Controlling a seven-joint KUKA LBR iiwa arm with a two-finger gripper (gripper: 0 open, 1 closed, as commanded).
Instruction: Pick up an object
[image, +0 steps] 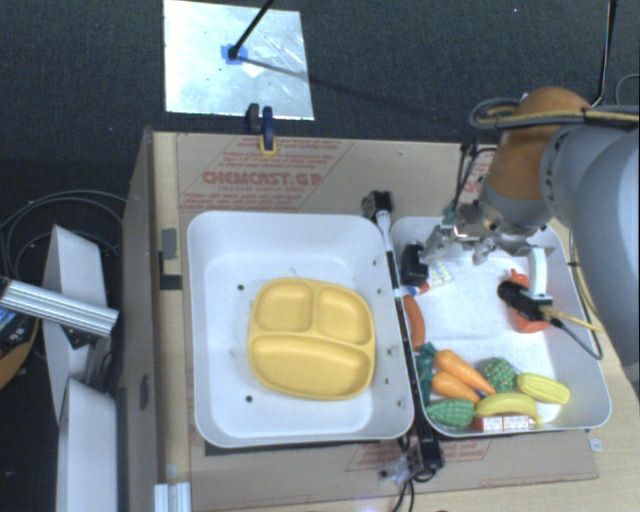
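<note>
My gripper (457, 244) hangs over the back left part of the right bin (585, 340), with the grey arm reaching in from the right. Nothing shows in its grasp. A small black block (413, 264) lies just left of it by the bin's left wall, beside a small white and red piece (432, 281). Toy foods crowd the bin's front: an orange sausage (413, 320), two carrots (462, 373), a banana (505, 404), a corn cob (544, 388) and green vegetables (451, 412). An orange-red piece (528, 320) lies at the right, partly hidden.
The left bin (220, 300) holds a yellow divided plate (311, 336). A ridge with a black clip (380, 205) separates the two bins. The middle of the right bin shows bare white floor (465, 320). Cardboard surrounds both bins.
</note>
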